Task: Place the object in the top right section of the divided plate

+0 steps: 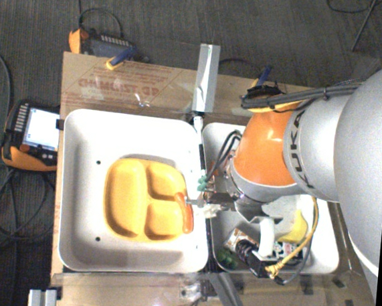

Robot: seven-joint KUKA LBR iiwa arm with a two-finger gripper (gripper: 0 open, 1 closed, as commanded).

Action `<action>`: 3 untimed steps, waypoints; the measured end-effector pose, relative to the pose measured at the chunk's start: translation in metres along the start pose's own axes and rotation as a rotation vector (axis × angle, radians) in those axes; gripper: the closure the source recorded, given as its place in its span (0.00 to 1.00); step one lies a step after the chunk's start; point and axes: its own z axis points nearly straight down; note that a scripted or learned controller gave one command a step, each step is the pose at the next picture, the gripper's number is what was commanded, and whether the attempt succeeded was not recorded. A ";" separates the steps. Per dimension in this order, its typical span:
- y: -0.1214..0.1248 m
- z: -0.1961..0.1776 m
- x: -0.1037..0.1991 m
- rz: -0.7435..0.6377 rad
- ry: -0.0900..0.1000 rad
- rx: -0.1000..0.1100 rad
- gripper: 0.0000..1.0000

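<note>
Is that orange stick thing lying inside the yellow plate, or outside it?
Partly in: the orange stick lies along the yellow plate's right edge, over its rim, not fully within any section.

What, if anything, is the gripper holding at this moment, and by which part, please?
It cannot be told. The gripper sits at the plate's right edge, beside an orange object on the rim, but a hold is not visible.

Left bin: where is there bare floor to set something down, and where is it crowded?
In the left bin, bare floor runs left of the yellow plate, between it and the bin's left wall, and along the far and near walls. The right edge is crowded: an orange object lies at the plate's rim, with the gripper beside it.
</note>
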 end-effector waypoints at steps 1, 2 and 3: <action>0.000 0.000 0.000 0.000 0.000 0.000 0.00; 0.000 -0.008 0.000 0.000 0.000 0.004 1.00; 0.000 -0.008 0.000 0.000 0.000 0.004 0.00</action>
